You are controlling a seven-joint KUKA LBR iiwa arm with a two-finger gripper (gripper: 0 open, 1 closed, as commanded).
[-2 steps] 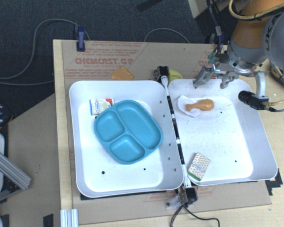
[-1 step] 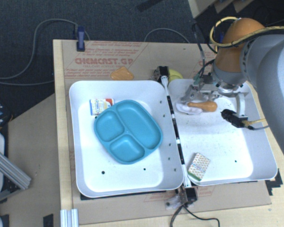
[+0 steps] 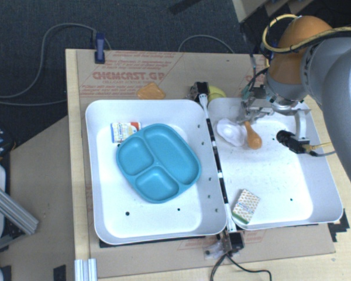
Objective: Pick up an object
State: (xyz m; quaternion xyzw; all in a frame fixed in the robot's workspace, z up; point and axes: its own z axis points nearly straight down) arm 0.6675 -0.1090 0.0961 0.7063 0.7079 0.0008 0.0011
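Observation:
My gripper hangs low over the back of the right bin, reaching in from the right. Directly below its tip lie a clear, crumpled plastic piece and a small orange-brown piece, side by side and touching. Whether the gripper touches either of them I cannot tell. A green-and-white patterned packet lies at the front left corner of the same bin, far from the gripper.
The left bin holds a blue divided plate and a small white packet with red and yellow print. Behind the bins on the cardboard lie an orange lump and a yellow thing.

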